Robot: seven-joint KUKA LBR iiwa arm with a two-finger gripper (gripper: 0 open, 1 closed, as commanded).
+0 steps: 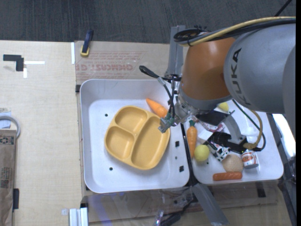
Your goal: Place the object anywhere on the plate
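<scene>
A yellow three-compartment plate [136, 138] lies in the left white bin [94, 173]. An orange carrot-shaped toy [156, 107] rests on the bin floor, just off the plate's upper right rim. My gripper [166, 122] hangs over the plate's right edge, just below and right of that carrot. The large grey and orange arm above hides much of the wrist. Whether anything is in the gripper is too small to make out.
The right bin [268, 173] holds a second carrot [191, 134], a yellow lemon [201, 152], a tan round item [232, 163], a small can [249, 160], a red sausage [227, 175] and a black-and-white toy [221, 152]. A divider wall [184, 154] separates the bins.
</scene>
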